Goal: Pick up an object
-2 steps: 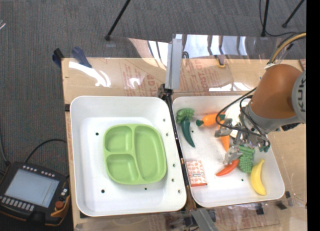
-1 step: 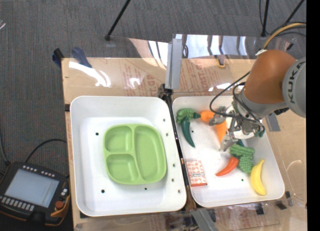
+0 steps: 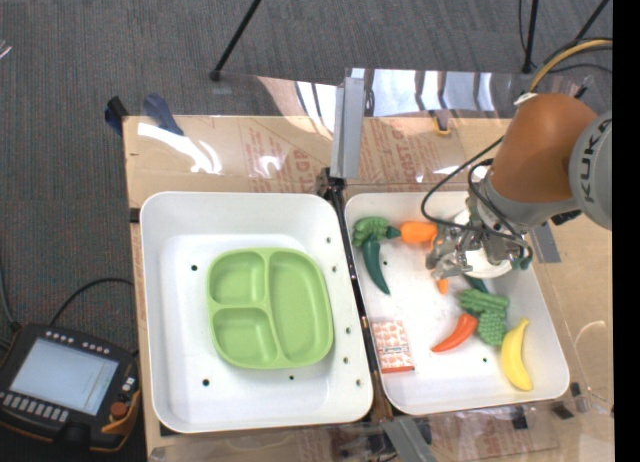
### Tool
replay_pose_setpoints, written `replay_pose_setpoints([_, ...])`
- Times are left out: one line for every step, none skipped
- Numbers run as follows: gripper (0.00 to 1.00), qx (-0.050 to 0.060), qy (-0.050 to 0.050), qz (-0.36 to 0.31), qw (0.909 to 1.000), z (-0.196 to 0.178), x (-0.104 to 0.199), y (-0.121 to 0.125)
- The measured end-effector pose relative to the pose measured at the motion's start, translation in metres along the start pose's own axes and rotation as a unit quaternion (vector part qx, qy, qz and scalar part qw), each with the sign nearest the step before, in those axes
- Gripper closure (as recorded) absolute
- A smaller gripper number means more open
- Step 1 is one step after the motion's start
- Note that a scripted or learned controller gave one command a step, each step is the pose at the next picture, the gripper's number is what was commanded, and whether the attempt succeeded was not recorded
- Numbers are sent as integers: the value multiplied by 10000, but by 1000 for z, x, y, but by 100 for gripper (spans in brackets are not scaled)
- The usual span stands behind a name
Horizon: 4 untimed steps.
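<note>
Worktop (image 3: 230, 155): a brown board with printed lettering under a clear glossy sheet, carrying two shallow white bins side by side.
Left bin (image 3: 170, 250): white with rounded corners, with small dark holes in its floor; it holds one thing, the green plate.
Right bin (image 3: 450, 390): white, just beside the left bin with their rims touching along the middle; it holds all the small toy foods.
Arm (image 3: 545, 150): reaches in from the right, with its orange band showing as a large rounded dome over the upper right corner of the right bin; black cables loop off it to the left.
Green plate (image 3: 270, 307): light green, with three compartments, lying flat near the middle of the left bin, turned slightly.
End effector (image 3: 455, 258): metallic, hanging low over the upper middle of the right bin, just right of the orange carrot; whether it is wide or narrow cannot be told, and nothing is seen held in it.
Banana (image 3: 516, 355): yellow, at the right bin's lower right, curved upright.
Green pepper (image 3: 373, 250): dark green, long, with a leafy top, at the bin's upper left.
Red chilli (image 3: 455, 333): lies slanted below the end effector, touching a knobbly green vegetable (image 3: 488, 316).
Orange carrot (image 3: 418, 233): lies beside the green pepper's leafy top.
Small box (image 3: 391, 344): white with red print, flat at the bin's lower left.
</note>
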State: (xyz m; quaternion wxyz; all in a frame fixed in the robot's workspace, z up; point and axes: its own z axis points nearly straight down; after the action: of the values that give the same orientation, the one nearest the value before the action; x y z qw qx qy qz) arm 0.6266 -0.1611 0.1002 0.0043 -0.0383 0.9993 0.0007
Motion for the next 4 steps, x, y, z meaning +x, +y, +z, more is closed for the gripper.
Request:
replay_pose_setpoints([0,-1,4,-3,10000,1,0,0])
replay_pose_setpoints([0,-4,38,554,9985,12,1,16])
replay_pose_setpoints([0,13,82,606,9981,11,-14,45])
replay_pose_setpoints([100,7,11,588,9983,0,-18,47])
